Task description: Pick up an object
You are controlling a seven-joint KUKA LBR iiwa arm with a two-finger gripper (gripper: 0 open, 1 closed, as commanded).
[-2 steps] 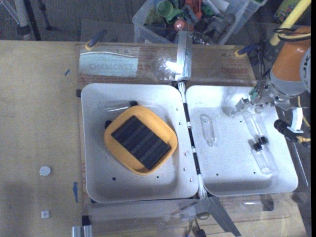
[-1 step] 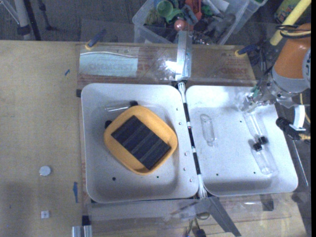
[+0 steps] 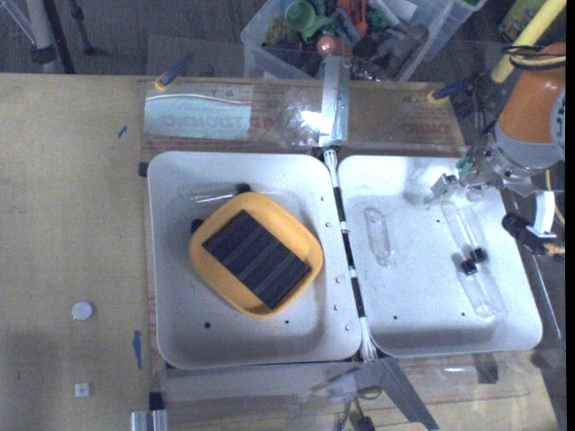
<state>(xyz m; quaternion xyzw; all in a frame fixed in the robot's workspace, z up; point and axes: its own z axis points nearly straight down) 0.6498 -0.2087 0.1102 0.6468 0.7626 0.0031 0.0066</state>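
A yellow, rounded-square object [image 3: 256, 252] with a dark ribbed panel on top lies tilted in the left bin [image 3: 171, 330]. A small clear item [image 3: 216, 193] lies by its far edge. In the right bin [image 3: 422, 317] lie a small clear plastic piece [image 3: 378, 234] and a long clear tube with a black part [image 3: 472, 260]. My gripper [image 3: 446, 187] hangs over the far right part of the right bin, just above the far end of the clear tube. Nothing shows between its tips.
Behind the bins a clear tub [image 3: 359, 16] holds several colourful toys. A metal bracket [image 3: 334, 106] stands at the bins' far junction. The bare wooden bench [image 3: 63, 196] stretches to the left, with a small white disc [image 3: 82, 311] on it.
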